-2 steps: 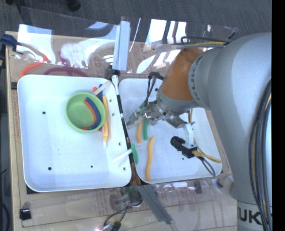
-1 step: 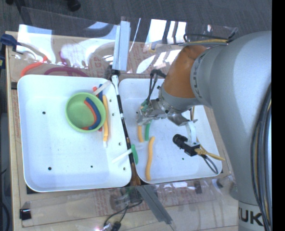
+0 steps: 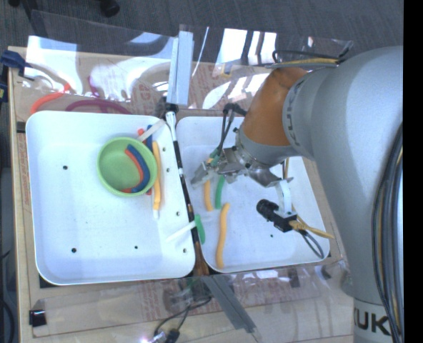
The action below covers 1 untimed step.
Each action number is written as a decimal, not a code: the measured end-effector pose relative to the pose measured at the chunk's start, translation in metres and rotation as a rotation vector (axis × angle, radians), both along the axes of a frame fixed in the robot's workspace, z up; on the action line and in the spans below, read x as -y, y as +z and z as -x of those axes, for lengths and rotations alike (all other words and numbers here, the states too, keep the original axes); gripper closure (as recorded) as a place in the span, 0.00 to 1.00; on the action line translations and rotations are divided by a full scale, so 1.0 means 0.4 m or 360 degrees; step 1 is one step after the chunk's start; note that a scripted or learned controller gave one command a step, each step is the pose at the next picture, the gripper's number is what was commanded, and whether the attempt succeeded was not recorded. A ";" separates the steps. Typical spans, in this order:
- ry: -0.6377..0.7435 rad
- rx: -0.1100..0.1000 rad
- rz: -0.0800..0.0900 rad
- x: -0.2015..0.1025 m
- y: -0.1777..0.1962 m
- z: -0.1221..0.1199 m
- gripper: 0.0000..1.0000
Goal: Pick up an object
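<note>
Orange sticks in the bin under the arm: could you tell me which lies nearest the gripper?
The shorter orange stick, just by the gripper; the longer orange stick lies well farther from it.

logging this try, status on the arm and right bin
Gripper over right bin, by its left wall. Orange stick lies loose near it, grasp not confirmed. Green bowl sits in left bin, out of the way.

Brand lettering on the robot arm (image 3: pixel 354 120)
Black capitals "KUK" stand on the arm's grey casing at the lower right of the frame.
</note>
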State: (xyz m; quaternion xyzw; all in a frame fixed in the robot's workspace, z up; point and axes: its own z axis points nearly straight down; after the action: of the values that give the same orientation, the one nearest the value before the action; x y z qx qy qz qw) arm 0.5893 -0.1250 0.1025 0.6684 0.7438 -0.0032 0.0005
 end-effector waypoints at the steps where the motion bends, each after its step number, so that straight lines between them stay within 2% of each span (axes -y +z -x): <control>1: 0.0004 -0.0002 -0.0001 -0.001 0.024 -0.001 1.00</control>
State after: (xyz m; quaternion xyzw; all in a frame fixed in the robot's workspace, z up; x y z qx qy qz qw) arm 0.5896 -0.1247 0.1122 0.6675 0.7446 -0.0035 0.0000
